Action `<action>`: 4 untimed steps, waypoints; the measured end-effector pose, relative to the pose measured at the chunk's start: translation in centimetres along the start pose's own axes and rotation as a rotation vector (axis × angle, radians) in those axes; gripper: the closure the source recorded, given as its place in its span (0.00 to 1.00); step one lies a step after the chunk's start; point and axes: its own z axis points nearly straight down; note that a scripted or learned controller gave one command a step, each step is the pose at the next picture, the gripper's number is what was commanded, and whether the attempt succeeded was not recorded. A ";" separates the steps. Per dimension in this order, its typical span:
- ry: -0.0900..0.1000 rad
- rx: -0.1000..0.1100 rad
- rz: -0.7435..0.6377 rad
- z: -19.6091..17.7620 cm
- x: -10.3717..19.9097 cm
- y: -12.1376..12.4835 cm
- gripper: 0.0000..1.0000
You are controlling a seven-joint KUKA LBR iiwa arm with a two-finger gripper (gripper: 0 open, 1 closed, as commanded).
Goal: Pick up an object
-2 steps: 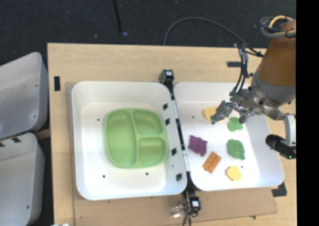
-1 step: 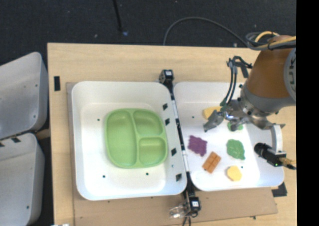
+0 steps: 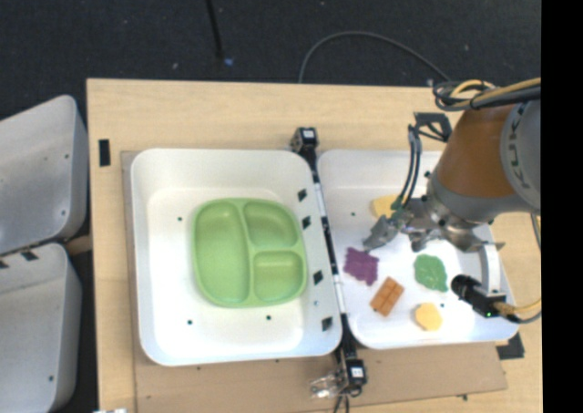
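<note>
Toys (image 3: 362,265) lie in the right bin (image 3: 351,174); arm (image 3: 478,160) bent low, hand (image 3: 401,227) above them, spread unclear

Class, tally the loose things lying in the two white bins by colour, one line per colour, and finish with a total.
Green: 2, the divided plate in the left bin and a small green piece in the right bin
Yellow: 2, one piece by the gripper, one near the front
Purple: 1, the purple piece
Orange: 1, the orange block
Total: 6
</note>
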 end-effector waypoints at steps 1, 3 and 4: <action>0.001 0.001 0.000 5.3 -0.1 -0.1 0.00; 0.000 -0.007 0.004 -0.4 -0.2 -0.2 1.00; -0.001 -0.008 -0.005 -4.9 -0.3 0.6 1.00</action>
